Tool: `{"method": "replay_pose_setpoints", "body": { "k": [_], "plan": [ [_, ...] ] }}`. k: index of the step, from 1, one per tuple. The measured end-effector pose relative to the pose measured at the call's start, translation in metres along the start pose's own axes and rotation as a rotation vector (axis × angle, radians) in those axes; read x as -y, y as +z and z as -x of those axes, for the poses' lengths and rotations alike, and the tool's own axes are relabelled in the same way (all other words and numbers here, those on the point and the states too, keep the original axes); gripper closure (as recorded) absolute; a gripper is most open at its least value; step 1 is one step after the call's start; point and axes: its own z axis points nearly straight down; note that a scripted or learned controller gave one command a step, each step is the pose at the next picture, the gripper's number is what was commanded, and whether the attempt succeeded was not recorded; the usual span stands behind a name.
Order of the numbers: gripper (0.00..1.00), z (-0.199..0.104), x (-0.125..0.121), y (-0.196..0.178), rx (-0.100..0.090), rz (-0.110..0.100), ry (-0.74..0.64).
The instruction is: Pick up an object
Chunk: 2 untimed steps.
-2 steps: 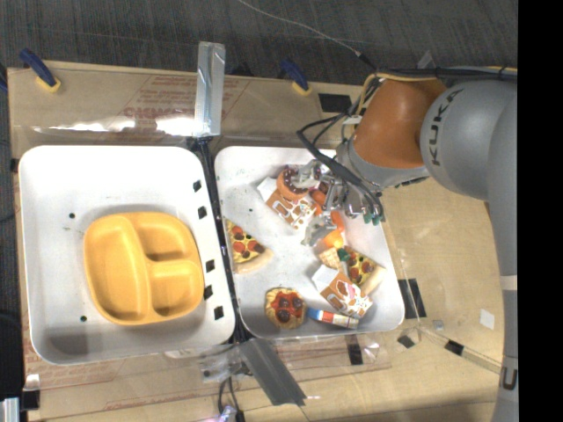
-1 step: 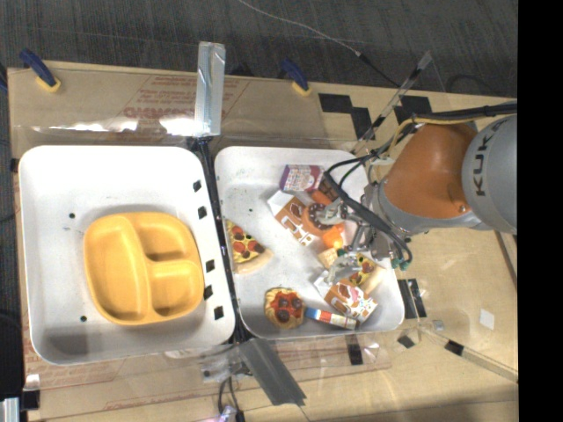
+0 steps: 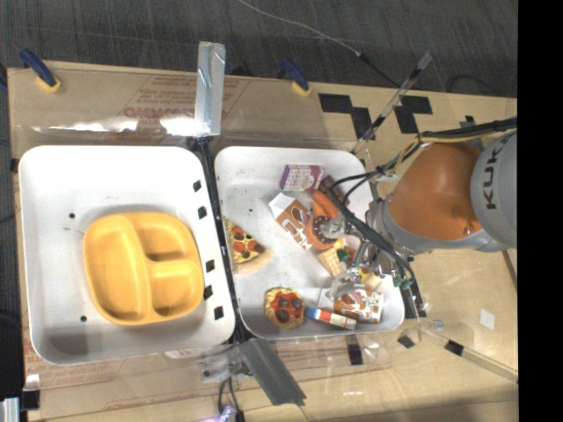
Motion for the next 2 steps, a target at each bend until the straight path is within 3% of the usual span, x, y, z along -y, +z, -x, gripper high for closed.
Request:
{"method": "replay_pose_setpoints", "body": {
  "k": [1, 2],
  "plan": [
    [0.0, 0.0, 0.0, 0.0, 0.0, 0.0, 0.005],
    [0.0, 0.026, 0.002, 0.001, -0.018, 0.0, -0.025]
  ]
}}
